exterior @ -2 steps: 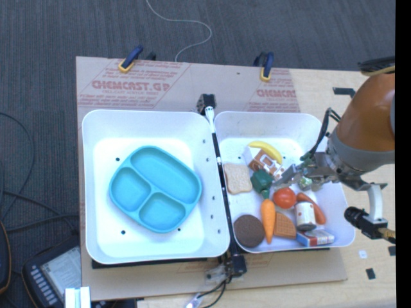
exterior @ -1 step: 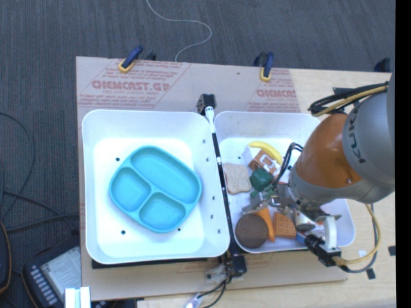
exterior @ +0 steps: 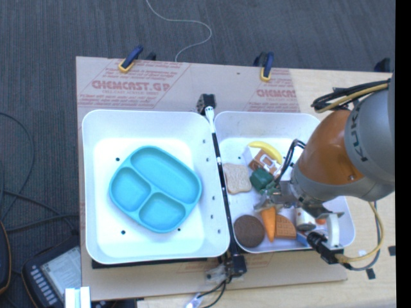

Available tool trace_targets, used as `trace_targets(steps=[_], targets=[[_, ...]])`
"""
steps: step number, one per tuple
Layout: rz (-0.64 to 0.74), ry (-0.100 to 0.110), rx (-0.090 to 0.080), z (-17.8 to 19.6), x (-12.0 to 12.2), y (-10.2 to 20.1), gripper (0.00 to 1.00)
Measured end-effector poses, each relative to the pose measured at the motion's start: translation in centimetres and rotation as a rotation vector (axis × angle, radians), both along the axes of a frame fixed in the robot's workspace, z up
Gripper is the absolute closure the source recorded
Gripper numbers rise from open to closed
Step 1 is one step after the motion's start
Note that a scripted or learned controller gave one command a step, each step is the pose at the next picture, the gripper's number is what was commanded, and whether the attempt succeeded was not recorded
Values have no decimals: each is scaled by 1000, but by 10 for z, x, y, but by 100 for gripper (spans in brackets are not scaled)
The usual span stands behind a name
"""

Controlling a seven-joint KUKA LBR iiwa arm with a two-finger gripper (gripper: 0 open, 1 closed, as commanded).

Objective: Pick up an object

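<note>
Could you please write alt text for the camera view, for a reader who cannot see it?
A grey and orange robot arm reaches from the right over the right bin, which holds toy food: a banana, bread slice, carrot and brown cookie. The left bin holds a blue divided plate.

Single fixed overhead view, slanted; both bins (exterior: 154,117) framed

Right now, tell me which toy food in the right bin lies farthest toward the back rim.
The yellow banana. It sits above the bread slice, the brown round piece and the orange carrot, closest to the right bin back rim.
</note>
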State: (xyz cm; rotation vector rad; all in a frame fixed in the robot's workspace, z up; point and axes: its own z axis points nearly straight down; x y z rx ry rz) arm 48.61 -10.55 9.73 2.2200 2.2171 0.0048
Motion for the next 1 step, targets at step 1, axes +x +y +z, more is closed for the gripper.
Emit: trace_targets(steps=[1], targets=[[2,5,0,87,88,61,100]])
